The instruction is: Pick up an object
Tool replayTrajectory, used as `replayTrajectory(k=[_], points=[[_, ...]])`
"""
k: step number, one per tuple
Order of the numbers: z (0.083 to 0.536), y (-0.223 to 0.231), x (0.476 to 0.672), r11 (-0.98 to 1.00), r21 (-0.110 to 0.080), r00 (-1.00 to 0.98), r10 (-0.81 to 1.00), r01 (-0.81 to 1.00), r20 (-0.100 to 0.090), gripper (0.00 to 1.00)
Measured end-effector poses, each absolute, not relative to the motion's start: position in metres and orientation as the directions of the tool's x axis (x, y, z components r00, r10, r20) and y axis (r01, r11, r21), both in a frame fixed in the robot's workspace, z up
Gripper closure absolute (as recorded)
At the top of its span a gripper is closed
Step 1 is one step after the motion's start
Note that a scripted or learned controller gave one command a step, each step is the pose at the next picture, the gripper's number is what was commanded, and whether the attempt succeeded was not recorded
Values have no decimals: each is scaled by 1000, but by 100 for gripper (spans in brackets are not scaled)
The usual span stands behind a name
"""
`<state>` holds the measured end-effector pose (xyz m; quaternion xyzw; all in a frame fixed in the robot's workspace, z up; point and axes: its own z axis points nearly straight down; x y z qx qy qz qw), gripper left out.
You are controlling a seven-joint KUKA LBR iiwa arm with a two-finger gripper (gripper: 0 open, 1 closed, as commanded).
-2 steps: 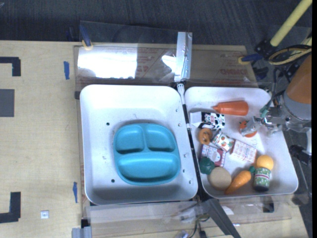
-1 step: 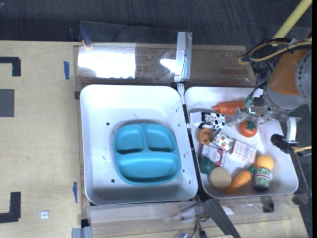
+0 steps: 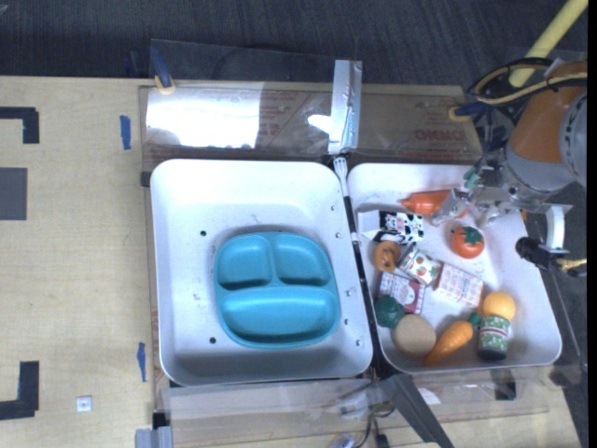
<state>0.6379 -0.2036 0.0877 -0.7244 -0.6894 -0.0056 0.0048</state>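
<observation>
Near edge of right bin [image 3: 550, 343]: small jar [image 3: 493, 336] with dark lid, carrot [image 3: 451, 337] lying beside it, beige egg-shaped ball [image 3: 414, 334], yellow lemon [image 3: 499, 304] just behind the jar.
Middle of right bin: flat printed packets [image 3: 457, 284], touching one another; dark green piece [image 3: 386, 310] and small orange fruit [image 3: 386, 255] toward the divider.
Far part of right bin: tomato [image 3: 467, 241] standing apart from the packets; black-and-white carton [image 3: 401, 223]; second carrot [image 3: 425, 202] lying along the back wall.
Pincer [image 3: 480, 197]: low over the far right corner of the right bin, between the second carrot and the tomato, close to both; spread of the tips impossible to tell, nothing seen clamped.
Arm [image 3: 550, 129]: grey with orange band, entering over the bin's right rim.
Left bin [image 3: 177, 278]: blue divided tray [image 3: 276, 287] lying flat near the centre, bare white floor all round it.
Surface [image 3: 65, 250]: pale wood, black corner marks and blue tape at left.
Far side: clear panels [image 3: 242, 110] standing behind both bins, dark floor [image 3: 280, 7] beyond.
</observation>
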Motion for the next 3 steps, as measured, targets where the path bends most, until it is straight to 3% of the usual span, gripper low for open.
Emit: replayTrajectory(k=[1, 2, 3], points=[[86, -187, 637, -124, -3, 124, 992, 992, -1, 0], [99, -176, 653, 120, -6, -120, 993, 993, -1, 0], [85, -160, 656, 12, -42, -13, 1000, 999, -12, 0]])
